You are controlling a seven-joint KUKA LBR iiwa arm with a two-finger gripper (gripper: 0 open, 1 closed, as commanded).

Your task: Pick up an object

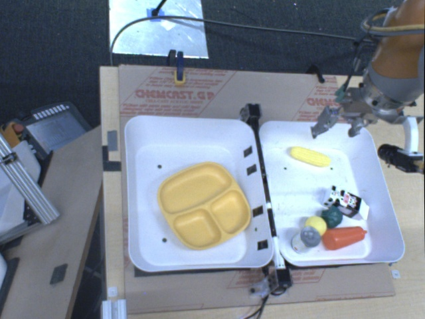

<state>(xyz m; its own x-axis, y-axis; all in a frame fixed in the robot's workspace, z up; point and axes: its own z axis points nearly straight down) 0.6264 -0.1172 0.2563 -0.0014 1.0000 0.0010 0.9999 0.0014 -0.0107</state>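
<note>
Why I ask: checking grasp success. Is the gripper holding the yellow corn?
No, the corn lies on the right bin floor, while the open gripper hangs above it.

Count: 2 white bins, left bin (143, 138) and right bin (378, 178). Left bin: 1 yellow divided tray (203, 205), 3 compartments. Right bin: 1 yellow corn cob (309, 155), 1 orange carrot (343, 237), 1 yellow ball (316, 225), 1 dark green round thing (332, 216), 1 grey round thing (309, 236), 1 small black-and-white box (347, 201). That's 6 loose items there, 7 in both bins. 1 arm, 1 gripper (339, 123).
</note>
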